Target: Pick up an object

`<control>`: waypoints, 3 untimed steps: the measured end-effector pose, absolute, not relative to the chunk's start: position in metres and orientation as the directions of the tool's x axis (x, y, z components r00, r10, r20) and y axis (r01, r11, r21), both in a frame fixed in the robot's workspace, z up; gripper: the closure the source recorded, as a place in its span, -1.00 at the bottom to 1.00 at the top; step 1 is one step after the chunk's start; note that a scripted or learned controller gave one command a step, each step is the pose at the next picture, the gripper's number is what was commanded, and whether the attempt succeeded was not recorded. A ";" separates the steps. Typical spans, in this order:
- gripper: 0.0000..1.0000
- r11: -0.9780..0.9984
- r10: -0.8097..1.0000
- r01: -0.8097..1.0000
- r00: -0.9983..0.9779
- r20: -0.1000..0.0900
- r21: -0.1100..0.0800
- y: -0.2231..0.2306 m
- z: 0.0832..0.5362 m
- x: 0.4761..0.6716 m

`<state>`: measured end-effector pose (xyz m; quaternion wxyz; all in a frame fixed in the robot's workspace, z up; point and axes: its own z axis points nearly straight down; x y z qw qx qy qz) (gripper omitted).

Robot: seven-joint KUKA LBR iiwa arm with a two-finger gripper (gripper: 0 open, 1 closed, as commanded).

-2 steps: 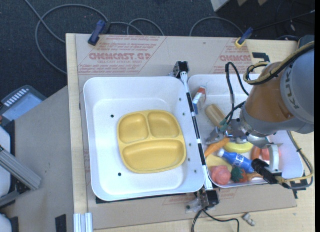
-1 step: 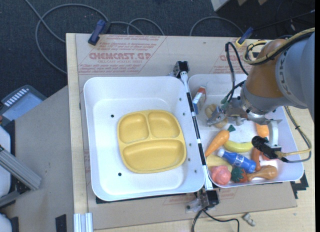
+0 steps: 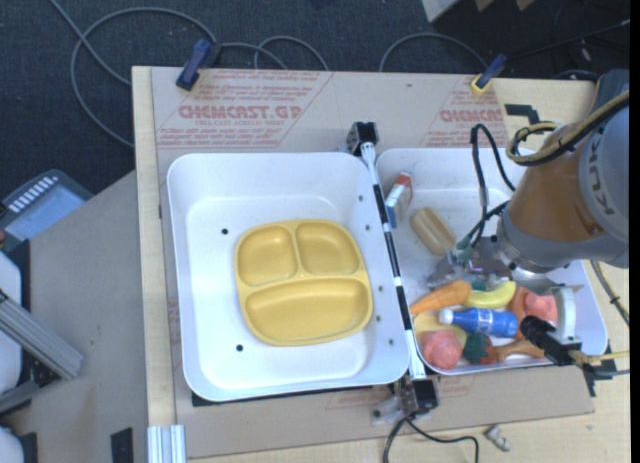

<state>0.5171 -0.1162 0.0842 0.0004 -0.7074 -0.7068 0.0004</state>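
- Reaching in from the right, pincer (image 3: 468, 263) hanging over the right bin (image 3: 440, 166) (grip state: cannot tell).
- Lying beneath, near side: carrot (image 3: 440, 299), banana (image 3: 492, 298), bottle (image 3: 487, 323).
- Sitting in the left bin (image 3: 200, 281): yellow tray (image 3: 300, 281).

Both bins (image 3: 200, 251) white. Divided tray (image 3: 300, 281) plain yellow. Right-hand pile — orange carrot (image 3: 440, 298), yellow banana (image 3: 492, 298), blue-and-white bottle (image 3: 485, 323), pink lump (image 3: 442, 349), tan cylinder (image 3: 432, 229). Arm (image 3: 560, 201) grey — orange band.
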 end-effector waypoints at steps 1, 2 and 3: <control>-1.00 -0.004 1.000 1.000 0.004 -0.008 0.008 -0.104 0.086 0.503; 1.00 -0.005 1.000 1.000 0.005 -0.010 0.011 -0.104 0.096 0.503; -1.00 -0.005 1.000 1.000 0.005 -0.010 0.010 -0.104 0.096 0.503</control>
